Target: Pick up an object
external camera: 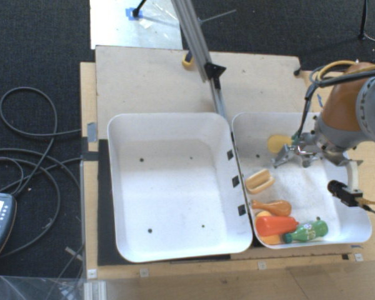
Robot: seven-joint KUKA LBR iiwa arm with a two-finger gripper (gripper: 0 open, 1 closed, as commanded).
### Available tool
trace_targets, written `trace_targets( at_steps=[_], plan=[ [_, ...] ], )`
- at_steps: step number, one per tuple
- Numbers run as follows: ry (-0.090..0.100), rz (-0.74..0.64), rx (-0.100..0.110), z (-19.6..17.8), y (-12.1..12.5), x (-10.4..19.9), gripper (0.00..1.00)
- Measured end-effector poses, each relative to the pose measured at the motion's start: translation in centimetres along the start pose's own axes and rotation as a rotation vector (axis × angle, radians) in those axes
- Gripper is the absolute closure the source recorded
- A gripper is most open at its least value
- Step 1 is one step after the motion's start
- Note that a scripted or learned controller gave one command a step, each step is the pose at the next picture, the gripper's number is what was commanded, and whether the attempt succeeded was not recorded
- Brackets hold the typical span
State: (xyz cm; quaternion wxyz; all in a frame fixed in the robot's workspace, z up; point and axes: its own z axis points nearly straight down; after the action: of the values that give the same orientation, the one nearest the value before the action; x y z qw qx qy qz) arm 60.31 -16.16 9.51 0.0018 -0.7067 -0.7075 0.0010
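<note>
In the right bin (362, 230), along its near edge, a green bottle (307, 231) lies beside a red-orange block (275, 225) that partly hides a yellow piece; behind them an orange drumstick (273, 207), then a hot-dog bun (260, 180); farther back the gripper (286, 157) hovers by a yellow lump (277, 144), partly covering it; whether it is spread or closed I cannot tell.
</note>
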Motion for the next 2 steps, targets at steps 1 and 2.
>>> trace_targets(
  at_steps=[1,2],
  plan=[
    [-0.001,0.000,-0.008,-1.4,0.2,-0.1,1.00],
    [-0.003,0.000,-0.010,-5.9,0.3,-0.5,1.00]
  ],
)
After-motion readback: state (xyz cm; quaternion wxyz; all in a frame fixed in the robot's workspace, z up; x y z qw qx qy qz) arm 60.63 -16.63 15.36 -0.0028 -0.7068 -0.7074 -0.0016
